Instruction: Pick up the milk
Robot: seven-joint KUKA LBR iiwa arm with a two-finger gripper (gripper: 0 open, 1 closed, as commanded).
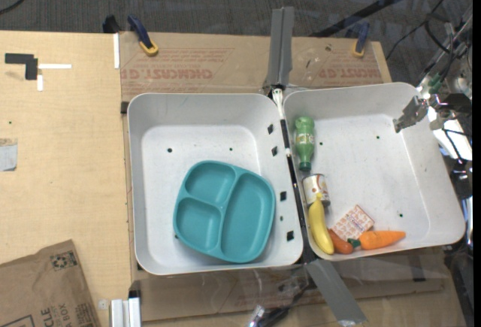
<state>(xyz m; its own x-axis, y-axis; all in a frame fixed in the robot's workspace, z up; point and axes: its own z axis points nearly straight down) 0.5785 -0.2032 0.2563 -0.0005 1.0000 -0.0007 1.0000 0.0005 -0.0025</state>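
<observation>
Plywood bench (60, 130) with two white bins; the milk is not yet picked up.

From the left: the left bin (150, 122) carries a teal tray (224, 210) with bare floor round it. Past the shared wall, along the right bin's (361, 100) left side, lie a green bottle (304, 141), a small can (316, 186) and a banana (319, 228). Next comes the milk (352, 222), a little checked carton (likely the one meant) lying flat near the front rim, close to the banana and touching or nearly touching a carrot (382, 240). The gripper (412, 115) hangs at the right bin's far right corner, well apart from the milk, holding nothing; whether its claw is apart or together cannot be told. Reach, descent and grasp all remain. Open floor lies between gripper and milk, but neighbours and the front wall crowd the carton.
</observation>
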